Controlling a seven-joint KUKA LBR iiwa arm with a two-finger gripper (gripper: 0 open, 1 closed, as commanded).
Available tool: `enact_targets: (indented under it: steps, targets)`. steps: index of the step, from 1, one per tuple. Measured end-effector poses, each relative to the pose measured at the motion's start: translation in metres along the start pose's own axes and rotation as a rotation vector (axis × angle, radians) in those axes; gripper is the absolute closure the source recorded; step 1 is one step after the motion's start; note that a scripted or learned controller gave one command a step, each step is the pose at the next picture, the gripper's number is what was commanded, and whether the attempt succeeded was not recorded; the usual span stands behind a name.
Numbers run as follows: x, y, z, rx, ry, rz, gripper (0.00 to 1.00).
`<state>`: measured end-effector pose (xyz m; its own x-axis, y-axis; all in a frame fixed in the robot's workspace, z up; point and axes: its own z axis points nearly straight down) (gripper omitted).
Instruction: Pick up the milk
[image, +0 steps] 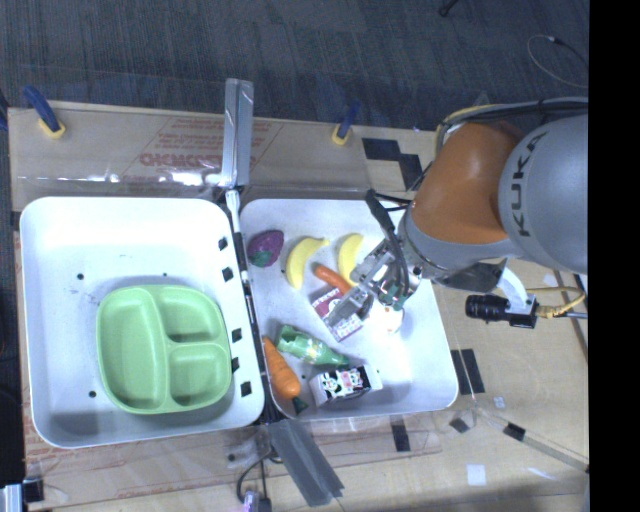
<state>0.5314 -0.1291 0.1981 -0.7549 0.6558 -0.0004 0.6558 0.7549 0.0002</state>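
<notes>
The milk (342, 383) is a small carton with a black-and-white cow print. It lies on its side near the front edge of the right bin (432, 352). My gripper (372, 288) hangs over the middle of that bin, up and to the right of the carton and well apart from it. It is just above a small brown and pink box (333, 306). Nothing can be made out in its grasp.
A green bottle (310, 347) and a carrot (283, 370) lie right beside the milk. Two bananas (303, 258), a second carrot (330, 276), a purple fruit (265, 247) and a white item (391, 319) fill the bin's middle and back. The left bin (50, 230) holds a green divided plate (165, 348).
</notes>
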Motion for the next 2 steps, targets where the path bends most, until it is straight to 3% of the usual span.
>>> enact_targets:
  steps: [1, 2]
  targets:
    - [-0.047, 0.063, -0.083, 0.000, -0.002, 0.016, 0.00]
    - [0.004, 0.002, 0.004, 0.002, 0.003, 0.007, 0.00]
